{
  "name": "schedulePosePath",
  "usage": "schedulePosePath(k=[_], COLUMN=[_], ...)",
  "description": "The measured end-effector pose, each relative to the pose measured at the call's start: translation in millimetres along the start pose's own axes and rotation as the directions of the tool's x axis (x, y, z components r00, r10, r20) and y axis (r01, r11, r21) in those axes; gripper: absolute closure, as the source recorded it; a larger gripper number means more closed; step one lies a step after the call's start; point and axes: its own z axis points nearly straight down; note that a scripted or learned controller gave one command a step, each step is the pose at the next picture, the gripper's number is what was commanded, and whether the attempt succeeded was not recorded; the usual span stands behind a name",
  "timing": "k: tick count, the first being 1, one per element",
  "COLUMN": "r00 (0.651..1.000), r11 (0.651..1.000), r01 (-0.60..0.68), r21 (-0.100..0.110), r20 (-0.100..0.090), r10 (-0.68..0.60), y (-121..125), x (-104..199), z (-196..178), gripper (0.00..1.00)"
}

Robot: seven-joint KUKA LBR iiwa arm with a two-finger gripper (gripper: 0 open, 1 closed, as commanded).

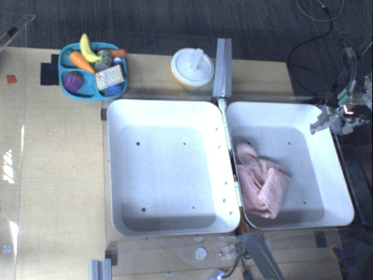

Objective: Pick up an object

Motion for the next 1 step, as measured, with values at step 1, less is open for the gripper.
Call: schedulePosePath(k=[1], r00=[0.999], r11=[0.999], r01=[0.053], r21=[0.0], r20=[0.0], r10=[-0.053], y=[-13.0], x=[15.0], z=[85.3], gripper=[0.0])
